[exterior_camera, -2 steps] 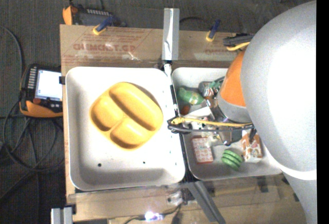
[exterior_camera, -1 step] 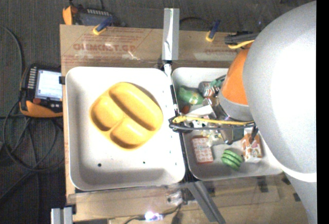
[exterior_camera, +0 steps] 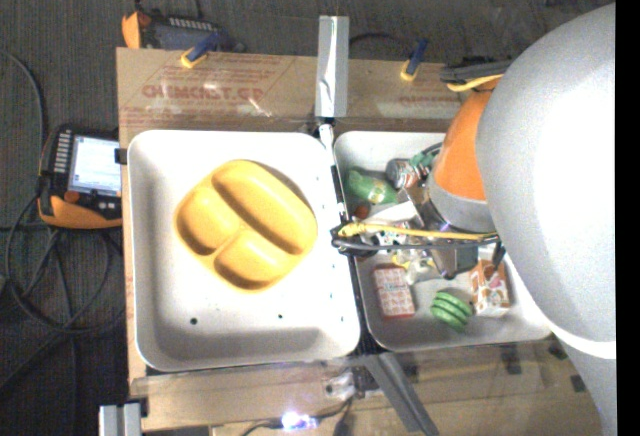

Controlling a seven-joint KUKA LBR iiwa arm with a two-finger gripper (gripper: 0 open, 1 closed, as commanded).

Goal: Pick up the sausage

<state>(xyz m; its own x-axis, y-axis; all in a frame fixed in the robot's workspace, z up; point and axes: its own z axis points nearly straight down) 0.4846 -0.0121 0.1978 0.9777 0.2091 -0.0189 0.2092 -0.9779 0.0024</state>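
Pincer buried in cluttered right bin, grip state unreadable; best to single out sausage before closing, avoiding green ball.

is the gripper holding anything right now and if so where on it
Cannot be told: the arm covers its gripper over the right bin, so no hold is visible.

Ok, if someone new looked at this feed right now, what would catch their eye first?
Probably the big yellow divided plate lying alone in the left bin. Next, the bulky grey arm with its orange band, reaching in from the right and covering much of the right bin. Under it is a clutter of small things, among them a green ball and a pink packet near the front.
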